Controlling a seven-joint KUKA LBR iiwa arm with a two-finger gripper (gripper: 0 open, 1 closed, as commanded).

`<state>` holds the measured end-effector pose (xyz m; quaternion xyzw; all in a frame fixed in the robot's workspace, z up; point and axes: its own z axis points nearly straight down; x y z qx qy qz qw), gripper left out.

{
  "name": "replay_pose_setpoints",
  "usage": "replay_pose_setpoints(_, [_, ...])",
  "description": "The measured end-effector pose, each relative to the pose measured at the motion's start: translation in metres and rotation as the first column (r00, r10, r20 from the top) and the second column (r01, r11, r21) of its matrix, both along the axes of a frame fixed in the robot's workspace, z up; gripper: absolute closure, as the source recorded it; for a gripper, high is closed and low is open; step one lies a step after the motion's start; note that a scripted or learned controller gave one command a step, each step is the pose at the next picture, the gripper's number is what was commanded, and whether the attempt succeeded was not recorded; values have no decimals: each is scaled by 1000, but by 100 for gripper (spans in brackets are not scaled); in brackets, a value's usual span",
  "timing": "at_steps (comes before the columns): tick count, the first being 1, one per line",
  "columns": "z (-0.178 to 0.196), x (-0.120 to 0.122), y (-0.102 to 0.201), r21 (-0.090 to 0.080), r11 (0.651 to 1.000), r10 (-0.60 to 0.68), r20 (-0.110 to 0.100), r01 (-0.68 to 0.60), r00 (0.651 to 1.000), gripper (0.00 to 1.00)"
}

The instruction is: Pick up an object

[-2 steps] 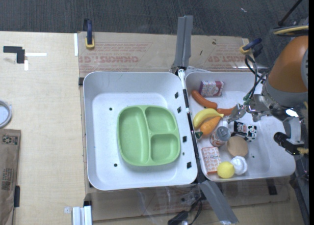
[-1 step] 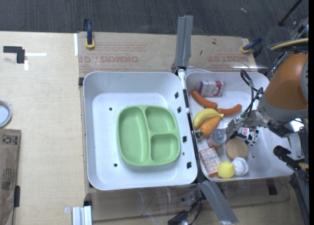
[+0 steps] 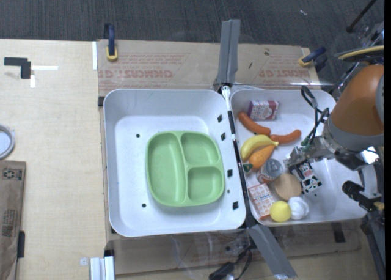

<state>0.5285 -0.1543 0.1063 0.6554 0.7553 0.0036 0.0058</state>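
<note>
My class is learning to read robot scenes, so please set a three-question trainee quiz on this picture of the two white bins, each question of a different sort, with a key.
1. True or false: the green three-compartment plastic tray lies in the left white bin.
2. Which item lies nearest the right white bin's front edge? A) pink-labelled small carton B) round yellow lemon C) yellow toy banana
3. Fill in: the grey arm's gripper is over the ____ bin.

Key: 1 true; 2 B; 3 right.
</note>
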Motion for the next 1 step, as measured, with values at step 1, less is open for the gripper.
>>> replay_pose_setpoints(1, [112,-38,31,1,989,-147,-15,147,989,100])
